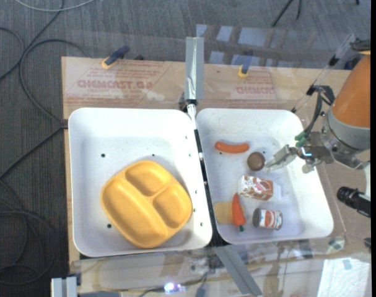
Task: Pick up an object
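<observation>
The right bin (311, 215) holds several small objects. An orange sausage (231, 146) lies near its middle, with a brown ball (256, 161) just to the right of it. Below them are a red-and-white packet (257, 187), a carrot (238, 210), a small red-labelled can (267, 218) and a flat tan slice (223, 213). My gripper (282, 159) hangs over the bin's right part, just right of the brown ball and above the packet. Nothing shows in its grasp.
A yellow divided plate (147, 202) lies in the left bin (88, 141). A metal divider rail (193, 73) runs between the bins at the back. Cables trail across the floor at the left.
</observation>
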You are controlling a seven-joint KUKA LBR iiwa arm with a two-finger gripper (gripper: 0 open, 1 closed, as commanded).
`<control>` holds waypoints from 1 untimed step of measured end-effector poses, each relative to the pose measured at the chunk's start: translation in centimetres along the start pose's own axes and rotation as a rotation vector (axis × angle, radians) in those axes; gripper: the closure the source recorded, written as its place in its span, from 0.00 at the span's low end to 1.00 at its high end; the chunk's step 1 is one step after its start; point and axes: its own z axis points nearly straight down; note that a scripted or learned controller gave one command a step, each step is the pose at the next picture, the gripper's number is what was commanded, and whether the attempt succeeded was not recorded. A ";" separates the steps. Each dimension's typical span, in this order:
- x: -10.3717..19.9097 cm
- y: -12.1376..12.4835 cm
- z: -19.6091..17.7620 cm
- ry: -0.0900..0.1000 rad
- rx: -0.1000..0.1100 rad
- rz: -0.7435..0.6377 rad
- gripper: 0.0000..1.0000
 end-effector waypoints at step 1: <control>2.0 1.8 12.7 -0.003 -0.013 0.041 0.00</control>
